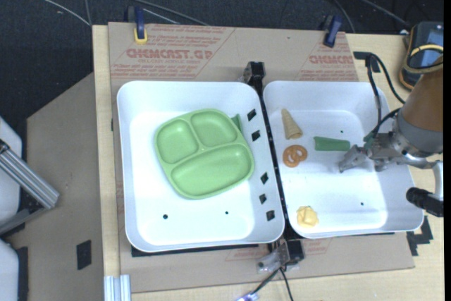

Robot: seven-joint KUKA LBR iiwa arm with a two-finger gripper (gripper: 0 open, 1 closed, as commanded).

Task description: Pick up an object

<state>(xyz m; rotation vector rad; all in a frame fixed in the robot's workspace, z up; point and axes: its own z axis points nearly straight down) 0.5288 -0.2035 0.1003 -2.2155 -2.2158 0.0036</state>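
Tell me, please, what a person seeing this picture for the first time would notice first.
The big green divided plate in the left bin draws the eye first, lying alone there. Next come the small things in the right bin: a cone, an orange pretzel, a green block and a yellow piece. The gripper reaches in from the right, beside the green block.

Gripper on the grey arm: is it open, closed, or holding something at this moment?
Two-finger gripper: open, holding nothing; it sits low in the right shallow white bin, just below the small green block.
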